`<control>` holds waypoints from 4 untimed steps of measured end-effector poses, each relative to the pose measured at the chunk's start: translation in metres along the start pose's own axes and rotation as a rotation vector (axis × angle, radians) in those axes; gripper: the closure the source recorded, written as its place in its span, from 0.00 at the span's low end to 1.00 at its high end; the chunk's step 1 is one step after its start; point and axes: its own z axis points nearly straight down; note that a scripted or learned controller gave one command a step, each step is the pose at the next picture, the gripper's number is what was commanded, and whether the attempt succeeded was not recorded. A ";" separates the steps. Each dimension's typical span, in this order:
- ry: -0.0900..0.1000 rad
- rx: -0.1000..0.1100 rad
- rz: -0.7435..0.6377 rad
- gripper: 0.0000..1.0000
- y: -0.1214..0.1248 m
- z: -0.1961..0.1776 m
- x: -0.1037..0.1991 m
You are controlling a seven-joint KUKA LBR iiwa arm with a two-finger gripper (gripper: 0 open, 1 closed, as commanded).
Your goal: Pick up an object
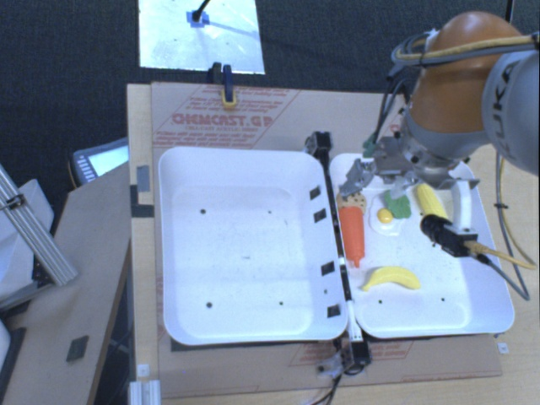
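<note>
Now, step: approach, as judged; nothing is seen held and no lift has been made yet.
Left bin point(164, 163): set at left, edge to edge with the right bin; the arm is not over it.
Right bin point(498, 310): all pickable things are lodged here.
Carrot point(353, 234): laid along the right bin's left wall, tip toward the near edge; a tan piece point(354, 201) is touching its top end.
Gripper point(358, 180): hung just above the tan piece and the carrot top; its width cannot be told.
Egg point(386, 219): just right of the carrot, near the gripper.
Banana point(391, 278): laid flat toward the front, well apart from the gripper.
Green piece point(396, 205): touching the egg's far side, partly hidden by the wrist.
Corn point(429, 199): right of the green piece, under the arm.
Likely target: tan piece or carrot top, judged by position.
Next move: a straight descent is called for, then a close on one thing only; the left wall is near, so a knock is risked.
</note>
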 end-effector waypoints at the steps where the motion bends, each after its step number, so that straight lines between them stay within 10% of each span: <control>1: -0.002 0.002 0.013 0.00 -0.046 0.024 -0.056; 2: 0.003 -0.002 -0.007 0.00 -0.014 0.044 0.063; 3: -0.003 -0.011 0.010 0.00 0.075 0.026 0.002; 4: -0.001 -0.006 0.003 1.00 0.072 0.017 0.005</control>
